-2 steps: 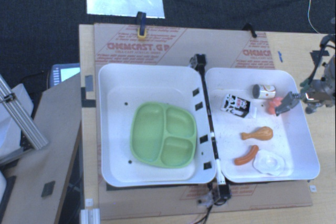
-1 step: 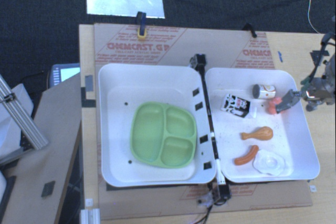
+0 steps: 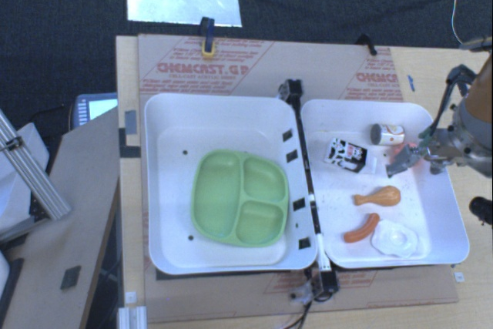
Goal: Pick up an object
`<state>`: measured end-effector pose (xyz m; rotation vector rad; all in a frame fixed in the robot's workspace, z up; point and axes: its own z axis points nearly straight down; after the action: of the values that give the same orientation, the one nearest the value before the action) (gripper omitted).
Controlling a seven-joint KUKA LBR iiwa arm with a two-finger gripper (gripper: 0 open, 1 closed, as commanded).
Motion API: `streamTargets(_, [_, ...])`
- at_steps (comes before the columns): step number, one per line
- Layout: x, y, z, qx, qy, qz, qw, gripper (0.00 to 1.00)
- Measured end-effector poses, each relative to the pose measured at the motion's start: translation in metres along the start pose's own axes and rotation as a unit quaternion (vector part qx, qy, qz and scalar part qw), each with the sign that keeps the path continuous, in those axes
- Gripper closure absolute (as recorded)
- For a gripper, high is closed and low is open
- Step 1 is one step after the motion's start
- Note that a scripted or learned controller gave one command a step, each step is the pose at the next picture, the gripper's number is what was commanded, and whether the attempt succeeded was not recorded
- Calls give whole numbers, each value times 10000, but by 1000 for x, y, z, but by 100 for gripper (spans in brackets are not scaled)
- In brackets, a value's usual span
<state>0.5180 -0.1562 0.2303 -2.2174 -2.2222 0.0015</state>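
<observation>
Camera view: two white bins side by side on the bench. Left bin (image 3: 166, 127) holds a green tray (image 3: 240, 198), three compartments, lying flat. Right bin (image 3: 451, 231) holds the loose items: a can (image 3: 387, 134) on its side near the far wall, a black-and-white carton (image 3: 346, 154) near the divider, a drumstick (image 3: 378, 197) mid-bin, a sausage (image 3: 360, 228) just nearer the camera, and a fried egg (image 3: 396, 240) touching or almost touching the sausage's right end.

The arm comes in from the right. Gripper (image 3: 404, 159) sits low over the right bin, between can and drumstick, tip pointing left. Too blurred and small to say how far apart the jaws stand; nothing visibly held.

Key relation: the drumstick lies just camera-side of the gripper, long axis roughly left-right, fat end to the right. The can is about as near on the far side. Judgement: either is the likely pick; the grasp is not yet made.
</observation>
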Motion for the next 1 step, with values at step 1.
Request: streamTargets(1, [-3,-4,62,11,1,6,10000,0])
